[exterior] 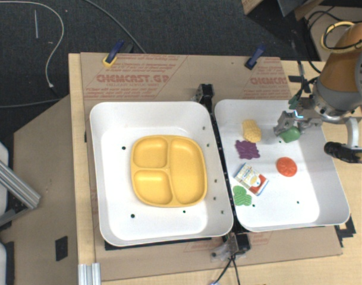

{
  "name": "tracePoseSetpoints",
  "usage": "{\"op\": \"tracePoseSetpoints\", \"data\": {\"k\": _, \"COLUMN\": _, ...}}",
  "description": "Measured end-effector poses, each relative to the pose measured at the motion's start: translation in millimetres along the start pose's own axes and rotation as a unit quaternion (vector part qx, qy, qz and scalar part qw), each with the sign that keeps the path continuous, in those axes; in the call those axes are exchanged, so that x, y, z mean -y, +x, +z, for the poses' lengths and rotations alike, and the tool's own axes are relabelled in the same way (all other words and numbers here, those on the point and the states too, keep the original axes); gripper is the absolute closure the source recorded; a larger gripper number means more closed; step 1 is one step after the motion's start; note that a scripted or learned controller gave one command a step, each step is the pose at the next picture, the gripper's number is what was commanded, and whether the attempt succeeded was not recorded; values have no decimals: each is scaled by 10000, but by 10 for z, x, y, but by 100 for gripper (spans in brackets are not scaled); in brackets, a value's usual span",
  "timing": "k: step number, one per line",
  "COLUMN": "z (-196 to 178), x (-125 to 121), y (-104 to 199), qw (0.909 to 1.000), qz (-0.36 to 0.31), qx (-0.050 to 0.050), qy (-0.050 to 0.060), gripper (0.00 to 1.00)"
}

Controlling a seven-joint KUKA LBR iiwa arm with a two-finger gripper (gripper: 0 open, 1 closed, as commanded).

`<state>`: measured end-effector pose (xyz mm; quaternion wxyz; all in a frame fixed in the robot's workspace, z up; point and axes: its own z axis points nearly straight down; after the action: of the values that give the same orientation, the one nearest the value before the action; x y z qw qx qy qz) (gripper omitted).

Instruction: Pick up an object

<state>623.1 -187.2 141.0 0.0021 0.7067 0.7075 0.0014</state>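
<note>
Bench w/ cardboard sheet (139,76) under two white bins. Left bin (109,129) holds a yellow divided plate (169,170), three compartments, sitting near bin centre. Right bin (323,200) carries the small stuff. Arm (341,70) comes in from 3 o'clock, orange band above the wrist, gripper (289,126) down at approx 1 o'clock of the right bin. Green object (290,135) sits right at the fingertips, touching or between them; can't tell whether the gripper is apart or clamped on it. Snack packet (252,179), white/red/blue, at 7 o'clock of bin centre. Red ball (286,167) near centre. Purple piece (247,149) at 10 o'clock, yellow corn-like piece (251,130) just above it. Green leaf piece (242,196) at 7 o'clock, just beside the packet.
</note>
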Motion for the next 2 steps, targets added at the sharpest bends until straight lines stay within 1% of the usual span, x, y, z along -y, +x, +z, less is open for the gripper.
{"op": "tracePoseSetpoints", "data": {"k": 1, "z": -553, "x": -96, "y": 69, "qw": 10000, "qz": -5, "qx": 2, "qy": -6, "gripper": 100}}
{"op": "tracePoseSetpoints", "data": {"k": 2, "z": -798, "x": -110, "y": 70, "qw": 10000, "qz": -3, "qx": 1, "qy": -3, "gripper": 100}}
